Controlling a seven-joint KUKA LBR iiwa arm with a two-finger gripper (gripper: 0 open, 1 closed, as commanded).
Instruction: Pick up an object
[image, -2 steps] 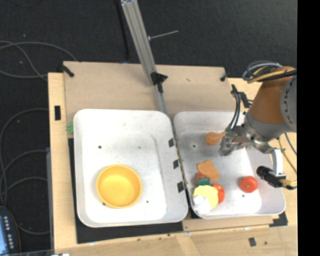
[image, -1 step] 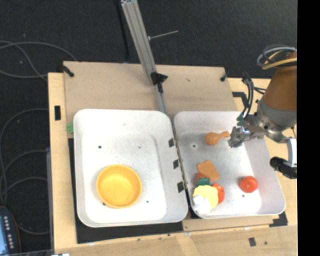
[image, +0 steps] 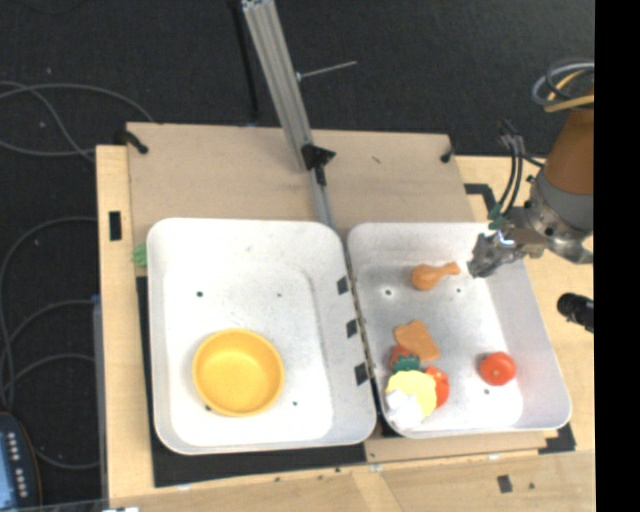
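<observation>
Orange drumstick toy (image: 434, 274) lies just beside pincer (image: 486, 257), likely the pick target; pincer's clench state: cannot tell from here.

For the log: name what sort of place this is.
Most likely a robot test bench in a lab: two white bins side by side on a wooden board, toy food such as a tomato and a yellow bowl, loose cables on dark floor.

Gripper (image: 487, 257) hovers at the right white bin's (image: 520, 310) far edge, just beside an orange drumstick-shaped toy (image: 434, 275).
</observation>
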